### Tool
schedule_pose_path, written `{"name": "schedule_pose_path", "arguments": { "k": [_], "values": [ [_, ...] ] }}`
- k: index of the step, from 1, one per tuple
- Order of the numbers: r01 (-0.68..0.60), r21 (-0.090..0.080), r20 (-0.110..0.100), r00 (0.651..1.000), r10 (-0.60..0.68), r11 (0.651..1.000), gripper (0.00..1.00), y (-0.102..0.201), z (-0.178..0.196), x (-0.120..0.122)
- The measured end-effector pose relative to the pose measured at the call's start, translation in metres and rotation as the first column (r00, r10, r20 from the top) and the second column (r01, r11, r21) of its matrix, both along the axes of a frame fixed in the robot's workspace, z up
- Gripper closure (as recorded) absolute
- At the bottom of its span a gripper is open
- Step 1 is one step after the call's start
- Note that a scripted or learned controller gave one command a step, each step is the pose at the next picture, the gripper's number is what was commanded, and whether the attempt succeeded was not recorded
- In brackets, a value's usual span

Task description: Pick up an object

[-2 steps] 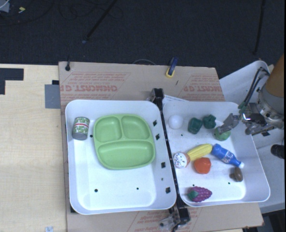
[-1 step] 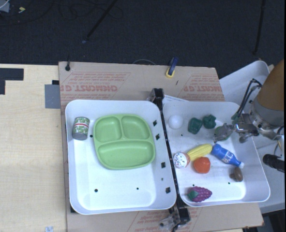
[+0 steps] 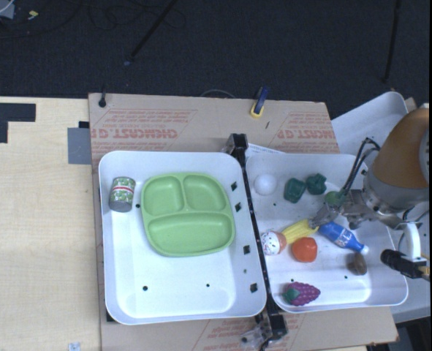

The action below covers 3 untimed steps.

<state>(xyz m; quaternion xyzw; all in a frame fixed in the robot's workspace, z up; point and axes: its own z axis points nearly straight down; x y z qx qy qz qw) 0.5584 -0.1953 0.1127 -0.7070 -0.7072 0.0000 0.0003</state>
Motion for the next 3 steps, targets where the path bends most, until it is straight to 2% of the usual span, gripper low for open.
{"name": "schedule_pose_path", "arguments": {
  "k": [1, 2, 3],
  "values": [
    [-0.001, 0.004, 0.012, 1.0, 0.001, 1.0, 0.0, 0.003, -0.017, 0.007],
    [0.0, 0.0, 0.022, 1.0, 0.0, 1.0, 1.0, 0.001, -0.002, 0.009],
    [0.0, -0.001, 0.004, 1.0, 0.0, 1.0, 1.0, 0.006, 0.059, 0.014]
  ]
}}
